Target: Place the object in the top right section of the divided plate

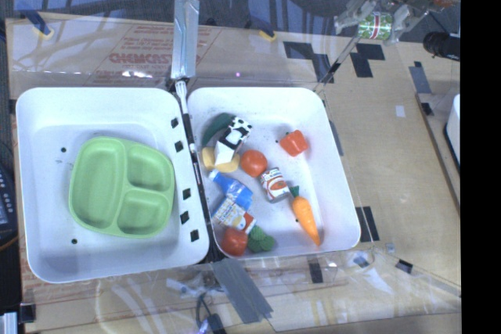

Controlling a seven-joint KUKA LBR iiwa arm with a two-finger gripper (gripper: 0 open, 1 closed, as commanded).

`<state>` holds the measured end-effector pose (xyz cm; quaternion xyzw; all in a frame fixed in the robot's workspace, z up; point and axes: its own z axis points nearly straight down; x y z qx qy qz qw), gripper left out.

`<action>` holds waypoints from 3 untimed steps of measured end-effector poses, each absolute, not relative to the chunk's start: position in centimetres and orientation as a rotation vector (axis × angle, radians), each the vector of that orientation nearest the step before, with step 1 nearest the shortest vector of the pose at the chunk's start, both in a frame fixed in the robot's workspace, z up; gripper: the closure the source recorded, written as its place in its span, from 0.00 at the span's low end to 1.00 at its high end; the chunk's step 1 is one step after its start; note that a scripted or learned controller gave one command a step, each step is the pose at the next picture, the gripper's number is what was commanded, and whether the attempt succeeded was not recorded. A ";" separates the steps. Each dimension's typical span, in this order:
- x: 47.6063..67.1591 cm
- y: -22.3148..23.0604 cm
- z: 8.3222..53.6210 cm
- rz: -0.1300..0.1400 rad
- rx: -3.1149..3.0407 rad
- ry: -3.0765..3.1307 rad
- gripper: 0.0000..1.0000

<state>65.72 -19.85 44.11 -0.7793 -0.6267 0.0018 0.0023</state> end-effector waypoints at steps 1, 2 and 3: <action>65.7 -19.9 43.5 0.006 -2.287 -2.142 0.00; 65.5 -20.5 44.1 0.002 -2.140 -2.299 0.00; 65.7 -20.8 44.3 0.001 -1.852 -2.540 0.00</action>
